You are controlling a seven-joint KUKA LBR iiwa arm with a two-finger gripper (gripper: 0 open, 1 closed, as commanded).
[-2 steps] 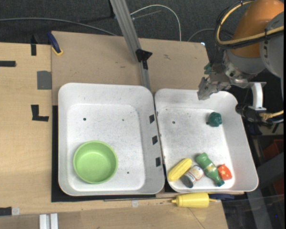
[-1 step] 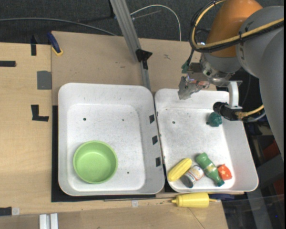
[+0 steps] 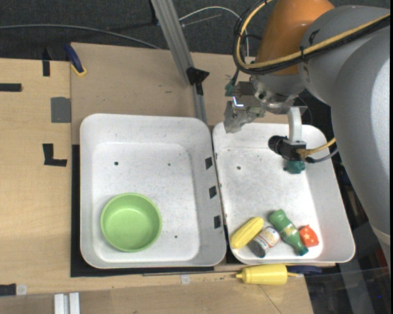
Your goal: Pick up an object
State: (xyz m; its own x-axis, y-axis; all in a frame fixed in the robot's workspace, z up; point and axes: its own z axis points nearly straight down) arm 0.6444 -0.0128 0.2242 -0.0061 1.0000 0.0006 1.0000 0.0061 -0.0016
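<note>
Below and left of the tool (image 3: 238,115), the two white bins (image 3: 146,131) look like smooth, faintly speckled plastic with a soft sheen. The green bowl (image 3: 131,222) is matt plastic. The bench (image 3: 27,195) around them looks like pale, matt wood. Above the tool, the orange band (image 3: 290,19) is glossy.

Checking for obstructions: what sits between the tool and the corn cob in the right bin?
Camera view: bare white bin floor between tool and corn cob.
</note>
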